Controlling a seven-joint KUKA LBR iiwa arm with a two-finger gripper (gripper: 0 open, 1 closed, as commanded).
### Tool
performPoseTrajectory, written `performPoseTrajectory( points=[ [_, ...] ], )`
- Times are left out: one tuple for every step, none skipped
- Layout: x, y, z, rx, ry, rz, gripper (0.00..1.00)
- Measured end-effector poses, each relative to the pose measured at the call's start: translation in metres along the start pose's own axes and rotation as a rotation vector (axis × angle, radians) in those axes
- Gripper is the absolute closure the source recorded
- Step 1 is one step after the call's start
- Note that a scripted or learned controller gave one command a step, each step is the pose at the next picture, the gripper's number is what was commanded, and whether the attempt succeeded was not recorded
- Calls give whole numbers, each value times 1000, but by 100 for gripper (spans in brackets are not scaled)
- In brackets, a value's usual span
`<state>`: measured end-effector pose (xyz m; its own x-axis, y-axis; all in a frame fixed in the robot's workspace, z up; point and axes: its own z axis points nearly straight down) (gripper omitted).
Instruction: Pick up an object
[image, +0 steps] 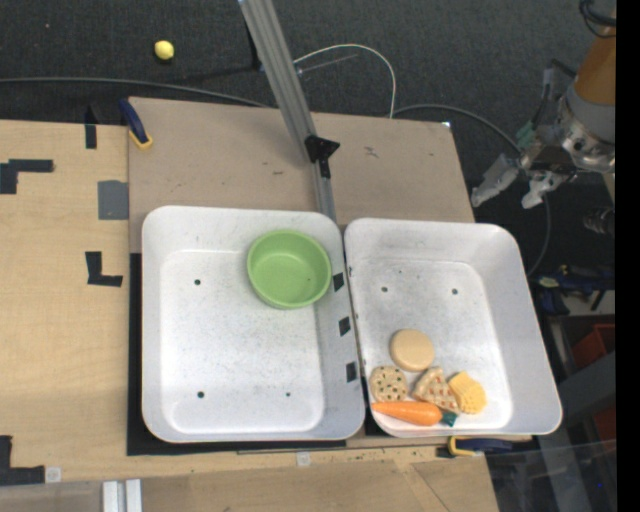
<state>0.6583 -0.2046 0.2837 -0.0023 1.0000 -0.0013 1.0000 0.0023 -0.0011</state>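
Matt speckled white plastic bins (170, 300), smooth green plastic bowl (289, 268), matt brown board bench (220, 150)

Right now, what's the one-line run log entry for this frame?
tool: outside bins, upper right | green bowl: left bin | carrot, toy foods: right bin front | nothing picked yet

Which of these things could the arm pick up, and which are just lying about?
For the job:
green bowl in the left bin
carrot, round biscuit, waffle, corn and a pizza-like piece, in the right bin
gripper, off to the right of the bins

Just lying about:
yellow ball on the floor
metal pole
cables
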Motion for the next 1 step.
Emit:
performPoseTrajectory(
  points=[
    [0, 0, 0, 1, -1, 0, 0]
  ],
)
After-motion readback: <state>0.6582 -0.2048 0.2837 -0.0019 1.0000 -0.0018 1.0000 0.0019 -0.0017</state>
